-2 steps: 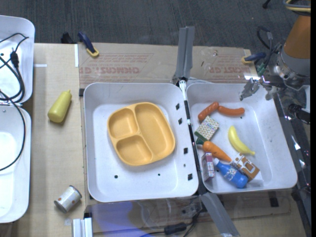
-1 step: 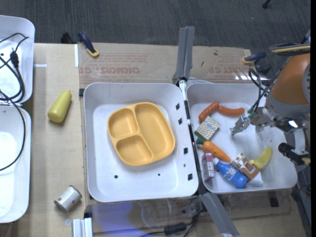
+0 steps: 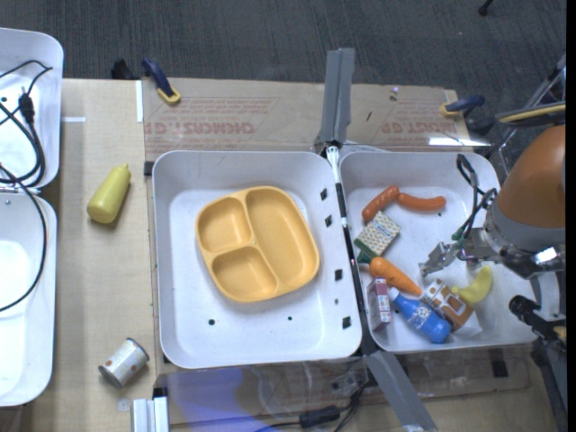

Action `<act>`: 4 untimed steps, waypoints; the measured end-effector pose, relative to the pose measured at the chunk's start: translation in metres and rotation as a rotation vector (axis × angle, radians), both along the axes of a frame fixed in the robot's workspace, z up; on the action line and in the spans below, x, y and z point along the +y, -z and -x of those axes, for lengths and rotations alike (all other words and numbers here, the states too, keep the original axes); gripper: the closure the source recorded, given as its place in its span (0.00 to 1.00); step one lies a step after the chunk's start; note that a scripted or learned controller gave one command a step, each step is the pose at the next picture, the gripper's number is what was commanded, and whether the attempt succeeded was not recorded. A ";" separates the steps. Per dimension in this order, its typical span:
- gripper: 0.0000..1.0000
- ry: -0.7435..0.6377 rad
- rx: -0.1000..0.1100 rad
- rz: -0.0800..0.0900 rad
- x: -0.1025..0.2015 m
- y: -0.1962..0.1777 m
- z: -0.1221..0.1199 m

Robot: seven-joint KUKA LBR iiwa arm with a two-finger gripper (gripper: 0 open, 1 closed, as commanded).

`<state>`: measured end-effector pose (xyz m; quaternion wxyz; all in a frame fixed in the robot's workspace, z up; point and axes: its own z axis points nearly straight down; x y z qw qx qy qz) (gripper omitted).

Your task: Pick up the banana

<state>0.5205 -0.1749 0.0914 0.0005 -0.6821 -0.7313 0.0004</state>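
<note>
The banana [image 3: 479,285] is small and yellow. It lies near the lower right corner of the right bin [image 3: 450,162], partly tucked behind the arm's wrist. My gripper [image 3: 441,259] hangs low over that bin, just left of the banana and slightly above it, over a brown and white toy box [image 3: 448,301]. The view shows nothing held in the gripper. The grey arm with its orange band [image 3: 540,183] comes in from the right.
The right bin also holds two orange sausages [image 3: 421,202], a green-white carton [image 3: 377,235], a carrot [image 3: 394,275], a blue bottle [image 3: 423,319] and a pink pack [image 3: 381,300]. A yellow divided plate [image 3: 256,241] lies in the left bin. A mustard bottle [image 3: 109,194] and a can [image 3: 123,361] lie on the bench.
</note>
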 end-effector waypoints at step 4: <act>0.00 -0.058 0.004 -0.012 -0.040 0.001 0.008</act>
